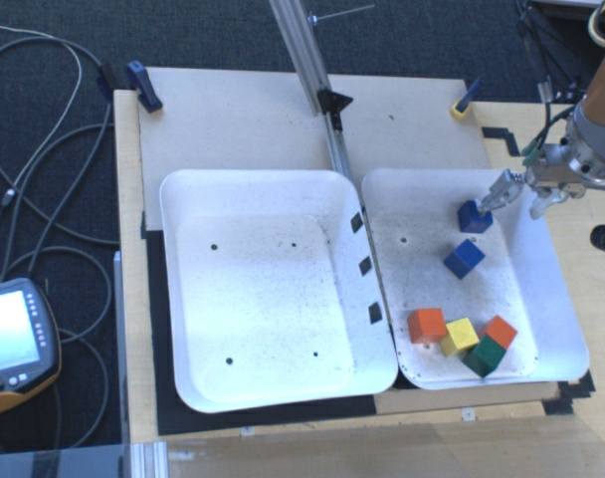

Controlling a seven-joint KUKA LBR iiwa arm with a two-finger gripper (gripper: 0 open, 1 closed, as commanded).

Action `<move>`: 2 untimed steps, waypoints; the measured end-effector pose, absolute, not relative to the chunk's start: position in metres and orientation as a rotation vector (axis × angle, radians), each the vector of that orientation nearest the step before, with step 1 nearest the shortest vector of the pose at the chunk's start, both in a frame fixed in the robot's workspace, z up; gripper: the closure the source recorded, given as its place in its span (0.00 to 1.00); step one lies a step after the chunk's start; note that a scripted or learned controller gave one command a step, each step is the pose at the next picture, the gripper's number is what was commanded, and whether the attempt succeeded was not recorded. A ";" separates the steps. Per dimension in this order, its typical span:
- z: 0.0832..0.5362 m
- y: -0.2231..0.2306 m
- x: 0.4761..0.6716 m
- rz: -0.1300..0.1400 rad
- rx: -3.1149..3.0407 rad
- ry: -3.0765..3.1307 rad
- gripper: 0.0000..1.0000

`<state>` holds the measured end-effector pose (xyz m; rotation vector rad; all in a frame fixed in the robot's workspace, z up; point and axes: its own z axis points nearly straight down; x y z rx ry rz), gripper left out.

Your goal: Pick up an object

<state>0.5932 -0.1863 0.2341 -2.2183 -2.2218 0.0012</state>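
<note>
The right bin [551, 267] holds several small blocks. A dark blue block [474, 217] lies near its far right side, and a brighter blue cube [464, 258] sits just in front of it. An orange block [427, 325], a yellow block [460, 335], a green block [485, 356] and a red-orange block [500, 331] cluster at the bin's front. My gripper [519, 198] hangs over the bin's far right edge, open. One of its fingers [501, 193] ends just above and to the right of the dark blue block. Nothing sits between the fingers.
The left bin [183, 217] stands beside the right one, with small black tabs along the shared wall. A slanted metal pole [301, 43] rises from behind the bins. Blue and yellow clamps sit at the board's back corners. Cables and a pendant lie on the floor at left.
</note>
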 end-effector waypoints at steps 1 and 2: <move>0.121 -0.199 0.635 0.006 -2.214 -2.218 0.00; 0.098 -0.184 0.579 0.005 -2.215 -2.216 0.00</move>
